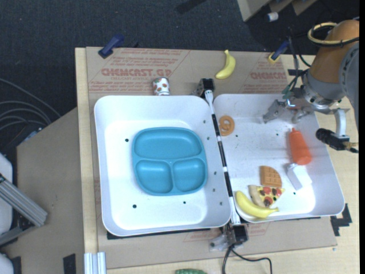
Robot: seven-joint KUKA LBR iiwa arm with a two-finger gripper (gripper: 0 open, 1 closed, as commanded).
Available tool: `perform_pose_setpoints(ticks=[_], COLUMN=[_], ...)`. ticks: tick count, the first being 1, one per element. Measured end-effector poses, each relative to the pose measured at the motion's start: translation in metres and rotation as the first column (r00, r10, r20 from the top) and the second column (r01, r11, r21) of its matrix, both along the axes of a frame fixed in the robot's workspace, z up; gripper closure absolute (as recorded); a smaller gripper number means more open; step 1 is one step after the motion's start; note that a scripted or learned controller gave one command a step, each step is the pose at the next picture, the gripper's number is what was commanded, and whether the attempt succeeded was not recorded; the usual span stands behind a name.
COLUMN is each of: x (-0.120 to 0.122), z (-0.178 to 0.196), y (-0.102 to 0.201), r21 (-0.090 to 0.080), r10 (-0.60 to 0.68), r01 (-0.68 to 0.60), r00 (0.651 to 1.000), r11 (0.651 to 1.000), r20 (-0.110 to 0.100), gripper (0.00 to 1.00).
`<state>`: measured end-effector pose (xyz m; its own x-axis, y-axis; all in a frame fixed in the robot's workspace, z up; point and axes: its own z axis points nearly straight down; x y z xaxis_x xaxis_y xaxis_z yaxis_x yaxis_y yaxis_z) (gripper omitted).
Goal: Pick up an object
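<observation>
Camera view: upper right of the frame, the gripper point(283, 108) hangs splayed open and empty (above the right bin point(319, 201)), probably lining up on the carrot point(299, 146).

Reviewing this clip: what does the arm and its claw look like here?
The arm enters from the right: a rounded grey body with an orange band above the wrist, with thin dark cables near it. A yellow cable loops over the top. The claw is small, grey and metallic.

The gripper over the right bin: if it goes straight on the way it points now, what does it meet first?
Probably the bare floor of the right white bin. The two-finger gripper seems to point down and leftward; the small orange ring lies further left, though depth is unclear.
</observation>
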<state>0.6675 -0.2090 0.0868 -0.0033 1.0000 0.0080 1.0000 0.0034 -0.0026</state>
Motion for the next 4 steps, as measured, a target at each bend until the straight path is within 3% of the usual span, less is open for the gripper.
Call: perform_pose_setpoints(ticks=[1,2,3,4], x=[0.000,0.000,0.001,0.001], z=[0.011,0.010,0.021,0.021], y=[-0.002,-0.002,-0.002,-0.002], r21=[-0.006,-0.005,-0.007,-0.007], r10=[0.000,0.001,0.001,0.001], r01=[0.000,-0.001,-0.001,-0.001], r00=[1.000,1.000,1.000,1.000], r11=[1.000,1.000,1.000,1.000], r20=[0.003,0.002,0.005,0.004], gripper=[1.00,0.00,1.00,0.00])
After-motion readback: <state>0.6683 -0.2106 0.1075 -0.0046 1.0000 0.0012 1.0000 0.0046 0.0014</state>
